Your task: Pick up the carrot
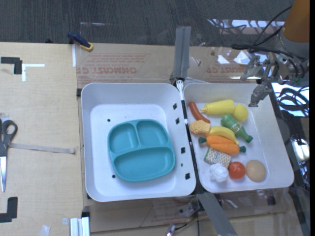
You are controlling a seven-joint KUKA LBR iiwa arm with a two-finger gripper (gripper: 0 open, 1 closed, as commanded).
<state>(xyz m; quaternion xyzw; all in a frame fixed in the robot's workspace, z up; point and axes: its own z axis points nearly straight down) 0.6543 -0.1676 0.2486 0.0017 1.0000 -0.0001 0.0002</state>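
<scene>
Nearest in the right bin (275, 127) lie a round red tomato (236, 169), a smooth beige egg (255, 170) & a white crumpled lump (219, 172). Just behind them the carrot (223, 144), orange, tapered, matte, lies w/ its long axis approx. left-right, a bit slanted. Left bin (93, 132) holds a glossy teal divided plate (141, 150). Farthest, the gripper (257, 97) hangs over the right bin's back corner, apart from the carrot; open or closed, I cannot tell.

Lab bench: taped cardboard (128, 65), cables (256, 33).
</scene>
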